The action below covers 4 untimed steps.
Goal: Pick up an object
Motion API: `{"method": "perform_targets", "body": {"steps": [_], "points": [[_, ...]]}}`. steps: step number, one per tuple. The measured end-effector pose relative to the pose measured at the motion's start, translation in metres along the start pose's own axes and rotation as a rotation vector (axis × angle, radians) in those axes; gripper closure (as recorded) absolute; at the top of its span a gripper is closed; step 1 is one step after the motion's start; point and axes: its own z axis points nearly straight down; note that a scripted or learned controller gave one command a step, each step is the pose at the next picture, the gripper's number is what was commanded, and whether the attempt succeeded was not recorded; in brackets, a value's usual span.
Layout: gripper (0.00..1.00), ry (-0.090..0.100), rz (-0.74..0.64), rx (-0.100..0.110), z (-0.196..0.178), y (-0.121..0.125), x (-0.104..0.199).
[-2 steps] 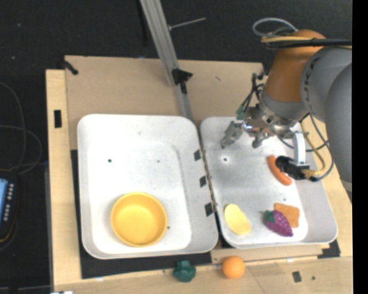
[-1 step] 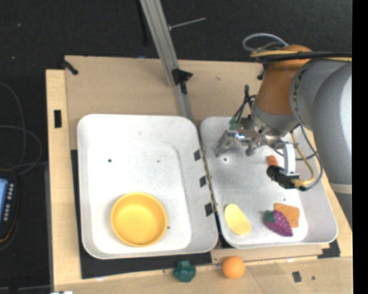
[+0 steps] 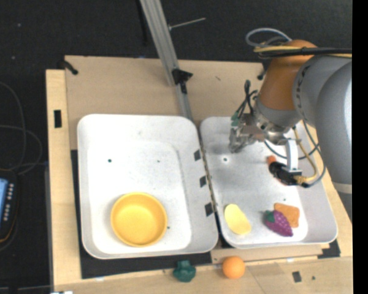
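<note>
1. Camera view looks down at a slant on two white bins set side by side on a tan bench (image 3: 122, 84).
2. Grey arm (image 3: 322, 115) with an orange band (image 3: 281, 84) reaches in from the right over the right bin (image 3: 245, 164).
3. Gripper (image 3: 237, 141) hangs over the far left part of the right bin, pointing down; I cannot tell how the jaws stand, they are too small and dark to read.
4. Nothing is seen between the jaws.
5. Yellow piece (image 3: 237, 219) lies in the right bin, well apart from the jaws, toward the near edge and almost straight below them in the picture.
6. Purple piece (image 3: 278, 223) lies near the same edge, to the right of the yellow piece, and an orange piece (image 3: 287, 214) touches it on its far right side.
7. Both are well apart from the jaws, down and to the right.
8. Yellow bowl (image 3: 138, 218) sits upright in the left bin (image 3: 135, 152), well to the left of the jaws and nearer the camera.
9. Orange ball (image 3: 233, 267) and a green piece (image 3: 184, 272) rest on the bench outside the bins, past the near rim.
10. Metal pole (image 3: 162, 38) rises at a slant behind the bins, up and left of the jaws.
</note>
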Motion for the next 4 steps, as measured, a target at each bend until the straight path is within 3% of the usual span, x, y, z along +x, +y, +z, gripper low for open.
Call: {"method": "perform_targets", "body": {"steps": [2, 3, 4], "points": [[1.00, -0.001, -0.006, 0.000, -0.102, 0.007, -0.009], [1.00, 0.000, -0.009, -0.002, -0.124, 0.008, -0.010], [1.00, 0.002, -0.013, 0.001, -0.125, 0.003, 0.048]]}}
